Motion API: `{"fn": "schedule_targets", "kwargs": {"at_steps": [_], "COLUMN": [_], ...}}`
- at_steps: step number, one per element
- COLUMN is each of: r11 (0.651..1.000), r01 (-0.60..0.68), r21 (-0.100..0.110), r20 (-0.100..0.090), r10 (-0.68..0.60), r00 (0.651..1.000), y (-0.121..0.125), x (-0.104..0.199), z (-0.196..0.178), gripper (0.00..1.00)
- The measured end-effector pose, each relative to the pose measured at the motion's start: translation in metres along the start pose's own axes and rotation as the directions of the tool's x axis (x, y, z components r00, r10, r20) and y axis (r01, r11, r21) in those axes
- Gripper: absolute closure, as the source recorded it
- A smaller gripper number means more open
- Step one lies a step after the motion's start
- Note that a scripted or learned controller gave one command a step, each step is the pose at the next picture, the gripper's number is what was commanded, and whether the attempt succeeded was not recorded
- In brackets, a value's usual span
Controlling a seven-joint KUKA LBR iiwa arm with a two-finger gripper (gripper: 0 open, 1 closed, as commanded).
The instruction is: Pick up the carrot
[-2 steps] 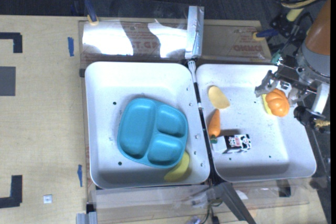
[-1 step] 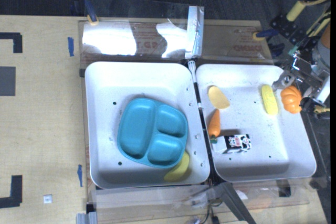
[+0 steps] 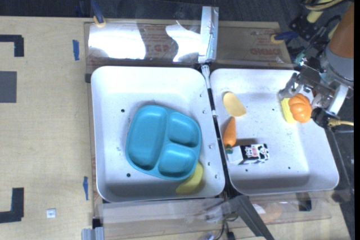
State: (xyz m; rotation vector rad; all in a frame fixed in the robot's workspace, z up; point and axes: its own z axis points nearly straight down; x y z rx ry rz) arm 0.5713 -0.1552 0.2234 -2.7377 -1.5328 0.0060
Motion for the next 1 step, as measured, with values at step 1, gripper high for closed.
{"fn": "schedule_targets", "kwargs": {"at_steps": [1], "r11": [1.000], "r01": [0.001], "r21": [-0.002], "r20": [0.001], "r10": [-0.001], "r00": [1.000], "y": [0.0005], "x": [0.0006], "z": [-0.0103], "gripper": [1.00]}}
